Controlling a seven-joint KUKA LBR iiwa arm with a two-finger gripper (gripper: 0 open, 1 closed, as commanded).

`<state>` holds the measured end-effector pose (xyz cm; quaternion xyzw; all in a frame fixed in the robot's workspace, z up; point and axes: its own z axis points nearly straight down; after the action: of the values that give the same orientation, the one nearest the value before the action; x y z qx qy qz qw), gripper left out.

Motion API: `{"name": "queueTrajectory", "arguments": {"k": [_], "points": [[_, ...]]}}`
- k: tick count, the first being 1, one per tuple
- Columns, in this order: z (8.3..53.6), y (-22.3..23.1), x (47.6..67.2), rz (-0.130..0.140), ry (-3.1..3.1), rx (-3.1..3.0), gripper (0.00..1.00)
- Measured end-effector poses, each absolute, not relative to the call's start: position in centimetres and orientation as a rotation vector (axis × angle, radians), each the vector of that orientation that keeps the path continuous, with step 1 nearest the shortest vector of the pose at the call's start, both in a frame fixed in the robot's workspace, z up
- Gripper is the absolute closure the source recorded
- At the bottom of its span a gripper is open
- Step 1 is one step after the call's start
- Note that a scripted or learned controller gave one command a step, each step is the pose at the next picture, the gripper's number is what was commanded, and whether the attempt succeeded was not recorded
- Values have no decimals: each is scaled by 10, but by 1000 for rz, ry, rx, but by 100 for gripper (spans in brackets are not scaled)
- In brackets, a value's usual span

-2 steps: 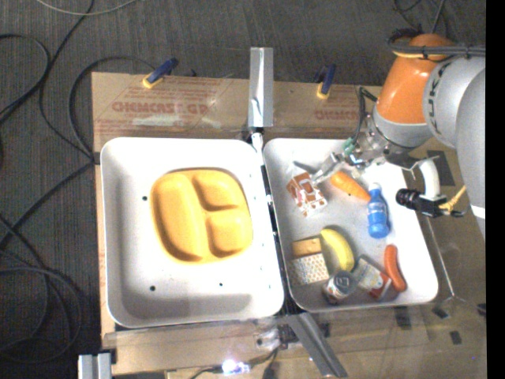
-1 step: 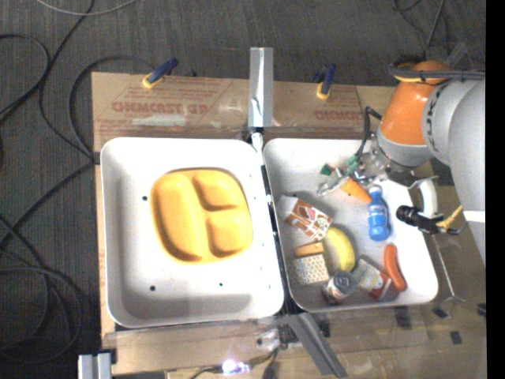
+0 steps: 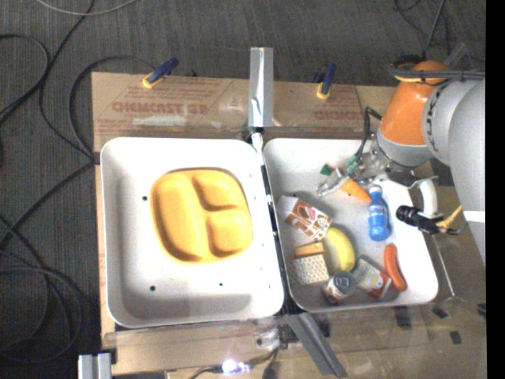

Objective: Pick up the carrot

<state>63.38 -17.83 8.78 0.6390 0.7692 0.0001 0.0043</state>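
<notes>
Where the grey arm with its orange band reaches into the far part of the right-hand shallow white bin [image 3: 430, 287], its two-finger gripper [image 3: 338, 181] sits low with the small orange carrot [image 3: 356, 189] touching its fingertips, and I cannot tell how far the fingers are parted or whether the carrot lies between them. Just right of the carrot lies a blue plastic bottle [image 3: 378, 216], nearer are a patterned snack packet [image 3: 308, 218], a yellow lemon-shaped fruit [image 3: 340, 248] and a red sausage [image 3: 395, 267], while the left-hand white bin [image 3: 118, 235] bears a yellow divided plastic tray [image 3: 203, 214].
</notes>
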Motion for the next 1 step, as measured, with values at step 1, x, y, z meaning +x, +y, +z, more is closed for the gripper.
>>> {"name": "queueTrajectory", "arguments": {"k": [1], "points": [[99, -178, 635, 3, 2409, 2000, 100]]}}
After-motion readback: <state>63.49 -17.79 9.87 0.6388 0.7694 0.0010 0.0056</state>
